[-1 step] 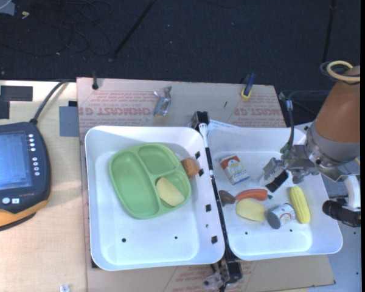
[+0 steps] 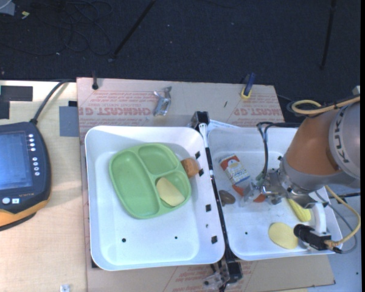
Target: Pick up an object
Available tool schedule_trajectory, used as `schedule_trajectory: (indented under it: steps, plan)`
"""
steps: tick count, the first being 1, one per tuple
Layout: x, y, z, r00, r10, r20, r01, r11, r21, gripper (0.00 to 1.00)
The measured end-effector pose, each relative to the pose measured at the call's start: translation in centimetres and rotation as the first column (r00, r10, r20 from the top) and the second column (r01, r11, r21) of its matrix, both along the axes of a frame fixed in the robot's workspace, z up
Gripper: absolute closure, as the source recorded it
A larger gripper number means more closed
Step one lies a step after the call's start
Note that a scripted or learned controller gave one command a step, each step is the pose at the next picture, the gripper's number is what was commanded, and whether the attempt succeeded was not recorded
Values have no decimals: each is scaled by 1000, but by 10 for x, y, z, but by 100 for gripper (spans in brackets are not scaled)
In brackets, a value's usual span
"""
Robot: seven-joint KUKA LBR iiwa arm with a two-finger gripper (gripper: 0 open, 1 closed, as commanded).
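My gripper (image 2: 256,193) hangs low over the middle of the right bin (image 2: 249,248), at the end of the orange-banded arm coming in from the right. Just left of it lies a small brown object (image 2: 227,196). A red and white carton (image 2: 235,169) lies above that, close to the gripper. A yellow rounded object (image 2: 283,235) rests near the bin's front right, and a yellow elongated piece (image 2: 299,210) lies beside the wrist. I see nothing clearly held.
The left bin (image 2: 146,248) holds a green divided plate (image 2: 147,180) with a pale yellow piece (image 2: 170,191) in it, and a brown-orange object (image 2: 190,166) by its right wall. A teach pendant (image 2: 12,169) lies far left. Clamps (image 2: 163,102) stand behind the bins.
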State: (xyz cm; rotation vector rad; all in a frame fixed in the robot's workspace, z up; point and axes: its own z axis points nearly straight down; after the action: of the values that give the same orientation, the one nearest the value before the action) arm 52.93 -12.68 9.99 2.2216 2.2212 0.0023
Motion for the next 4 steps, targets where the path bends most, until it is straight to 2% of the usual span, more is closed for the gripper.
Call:
schedule_trajectory:
  steps: [1,2,3,4]
  plan:
    - [43,-7,-11,1000,1,-3,-1,1000,1,0]
    - [43,-6,0,1000,-3,-2,3,1000,5,100]
    - [43,-6,0,1000,-5,-3,5,1000,5,0]
    - [110,34,-12,1000,6,1,-6,1000,0,0]
